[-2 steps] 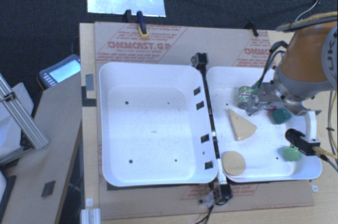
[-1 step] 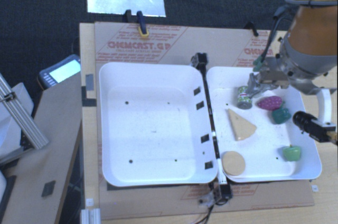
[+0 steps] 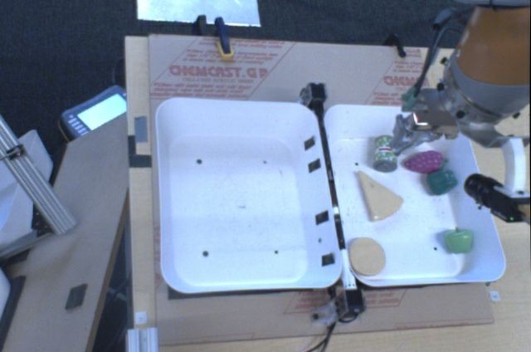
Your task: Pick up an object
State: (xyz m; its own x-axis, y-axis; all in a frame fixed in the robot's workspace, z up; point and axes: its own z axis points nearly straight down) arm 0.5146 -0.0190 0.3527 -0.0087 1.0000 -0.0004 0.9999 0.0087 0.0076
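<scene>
Claw grip unclear beside small can; board behind bins reads "CHEMCAST".

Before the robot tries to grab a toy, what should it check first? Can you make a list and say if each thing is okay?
1. Toys to pick in the right bin: ok, several lie there.
2. Gripper over that bin: ok, it hangs just by the small can.
3. Toy already held: cannot tell.
4. Room around the can: ok on the left; the purple toy sits to its right.
5. Wedge and round disc out of the way: ok, both lie apart from the can.
</scene>
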